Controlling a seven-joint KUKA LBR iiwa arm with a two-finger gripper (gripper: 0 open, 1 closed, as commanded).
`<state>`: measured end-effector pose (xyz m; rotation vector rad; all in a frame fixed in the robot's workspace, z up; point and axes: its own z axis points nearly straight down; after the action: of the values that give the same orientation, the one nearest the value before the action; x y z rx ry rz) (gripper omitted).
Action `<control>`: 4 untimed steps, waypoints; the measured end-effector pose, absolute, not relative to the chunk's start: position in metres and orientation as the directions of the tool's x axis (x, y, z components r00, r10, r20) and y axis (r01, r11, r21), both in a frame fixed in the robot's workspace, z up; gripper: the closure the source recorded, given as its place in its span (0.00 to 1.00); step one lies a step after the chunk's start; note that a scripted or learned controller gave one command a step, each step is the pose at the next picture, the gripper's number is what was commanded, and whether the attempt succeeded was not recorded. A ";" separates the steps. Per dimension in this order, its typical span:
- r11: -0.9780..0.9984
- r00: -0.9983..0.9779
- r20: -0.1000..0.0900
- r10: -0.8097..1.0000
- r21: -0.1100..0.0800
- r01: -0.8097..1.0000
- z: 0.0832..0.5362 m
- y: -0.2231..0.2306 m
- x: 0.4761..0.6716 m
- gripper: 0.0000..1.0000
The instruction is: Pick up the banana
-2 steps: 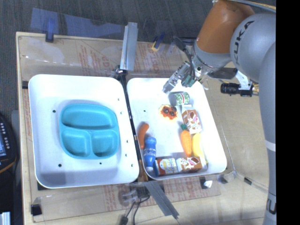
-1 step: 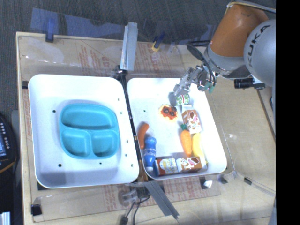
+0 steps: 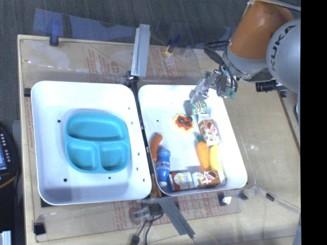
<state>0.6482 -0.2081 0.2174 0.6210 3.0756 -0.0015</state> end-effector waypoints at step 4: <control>0.957 -0.957 -0.005 0.291 0.000 0.291 0.215 -0.181 0.650 1.00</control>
<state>0.6501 -0.1810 0.2153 0.4609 3.1023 -0.0012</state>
